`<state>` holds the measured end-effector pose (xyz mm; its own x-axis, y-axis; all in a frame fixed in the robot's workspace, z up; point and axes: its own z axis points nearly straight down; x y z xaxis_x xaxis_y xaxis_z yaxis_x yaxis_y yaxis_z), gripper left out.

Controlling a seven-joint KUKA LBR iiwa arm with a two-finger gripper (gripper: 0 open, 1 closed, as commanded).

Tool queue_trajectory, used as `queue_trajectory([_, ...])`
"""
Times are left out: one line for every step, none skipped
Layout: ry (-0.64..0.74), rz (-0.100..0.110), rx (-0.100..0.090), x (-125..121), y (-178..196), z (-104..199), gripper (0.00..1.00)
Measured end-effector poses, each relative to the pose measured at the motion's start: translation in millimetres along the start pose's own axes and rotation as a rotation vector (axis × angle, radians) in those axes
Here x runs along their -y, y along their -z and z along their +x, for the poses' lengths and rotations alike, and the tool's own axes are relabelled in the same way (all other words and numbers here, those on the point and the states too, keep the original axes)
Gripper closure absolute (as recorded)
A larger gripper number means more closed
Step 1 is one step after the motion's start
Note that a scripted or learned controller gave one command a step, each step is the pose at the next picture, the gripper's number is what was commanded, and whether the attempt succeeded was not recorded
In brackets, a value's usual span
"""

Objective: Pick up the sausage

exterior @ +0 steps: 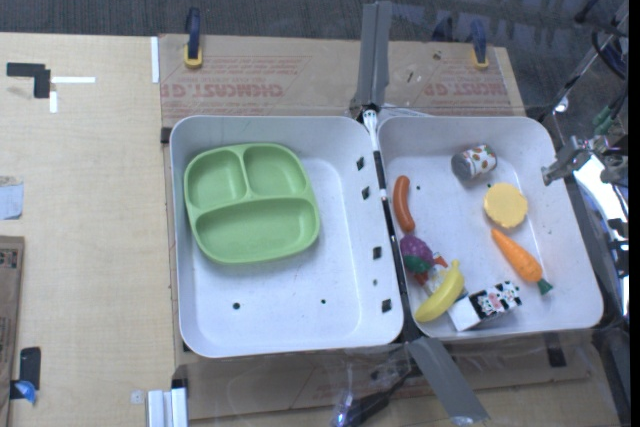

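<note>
2 bins here, and our sausage (402, 203) lies along the left wall of the right bin (560, 215), just above the purple toy (416, 255), so we reckon the gripper (572, 160) at the right edge, can't tell its finger state, could clip that wall.

Bright, even light; slight softness.

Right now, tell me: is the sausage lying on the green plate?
No. The sausage lies in the right bin near its left wall, while the green plate sits in the left bin.
</note>
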<state>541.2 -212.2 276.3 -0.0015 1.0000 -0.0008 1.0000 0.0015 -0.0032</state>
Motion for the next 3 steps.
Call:
queue_trajectory([-0.084, 0.002, -0.001, -2, -126, 83, 0.00])
queue_trajectory([-0.080, -0.001, 0.000, -79, -186, 110, 0.00])
queue_trajectory([-0.322, -0.001, 0.001, -98, -186, 118, 0.00])
